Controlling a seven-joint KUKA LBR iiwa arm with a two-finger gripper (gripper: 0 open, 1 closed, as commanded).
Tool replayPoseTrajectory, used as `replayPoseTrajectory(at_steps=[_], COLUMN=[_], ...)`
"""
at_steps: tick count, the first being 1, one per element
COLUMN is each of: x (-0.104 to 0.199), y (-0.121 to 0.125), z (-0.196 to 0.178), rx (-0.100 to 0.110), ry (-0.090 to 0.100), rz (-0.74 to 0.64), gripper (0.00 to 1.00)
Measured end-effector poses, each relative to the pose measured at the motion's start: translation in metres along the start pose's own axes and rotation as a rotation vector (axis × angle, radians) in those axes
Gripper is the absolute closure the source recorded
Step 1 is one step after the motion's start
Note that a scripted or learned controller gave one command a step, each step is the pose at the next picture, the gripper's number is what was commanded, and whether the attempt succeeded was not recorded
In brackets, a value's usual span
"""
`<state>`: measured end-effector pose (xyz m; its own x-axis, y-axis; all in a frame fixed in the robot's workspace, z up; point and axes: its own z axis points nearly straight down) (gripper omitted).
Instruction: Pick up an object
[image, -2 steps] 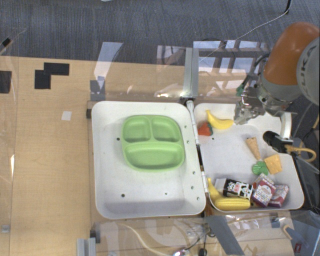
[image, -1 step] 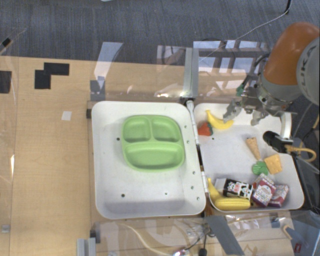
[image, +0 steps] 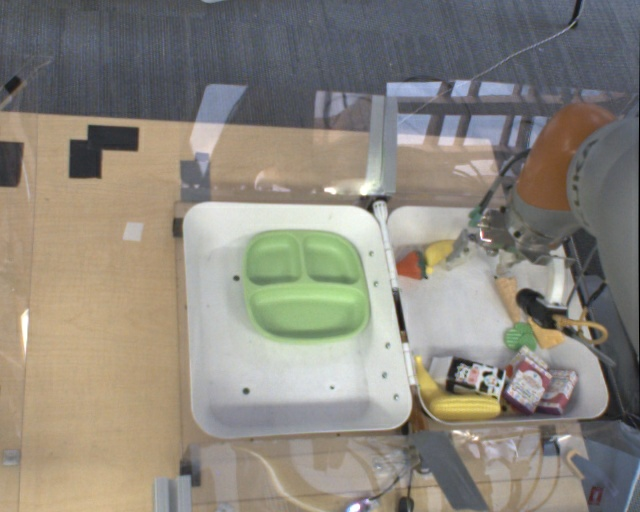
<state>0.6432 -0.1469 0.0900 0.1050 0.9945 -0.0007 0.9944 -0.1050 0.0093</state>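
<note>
Arm (image: 585, 165) comes in from the right and sits over the far side of the right bin (image: 455, 320). Gripper (image: 463, 250) is low in the bin's far-left quarter and points toward a small yellow toy (image: 438, 252). I read it as just beside the toy or touching it, but I cannot say which from this angle. I also cannot tell whether the gripper is open, closed or on the toy.

A red toy (image: 409, 265) lies against the yellow toy's left side, close to the wall between the bins.

Along the near wall of the right bin I see a yellow banana (image: 460, 406). A black-and-white carton (image: 476, 377) lies just behind it, and a red-and-white packet (image: 528, 384) is beside the carton on the right. A green piece (image: 520, 336) lies further in, with a tan handle (image: 507, 293) just beyond it.

Left bin (image: 215, 300) holds a green divided plate (image: 305, 285). The plate lies flat with its three compartments facing up, well apart from the gripper.
</note>
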Motion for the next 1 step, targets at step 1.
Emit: replayPoseTrajectory(at_steps=[1], x=[0.0148], y=[0.0149], z=[-0.0938], rx=[0.001], ry=[0.001], rz=[-0.26], gripper=[0.0])
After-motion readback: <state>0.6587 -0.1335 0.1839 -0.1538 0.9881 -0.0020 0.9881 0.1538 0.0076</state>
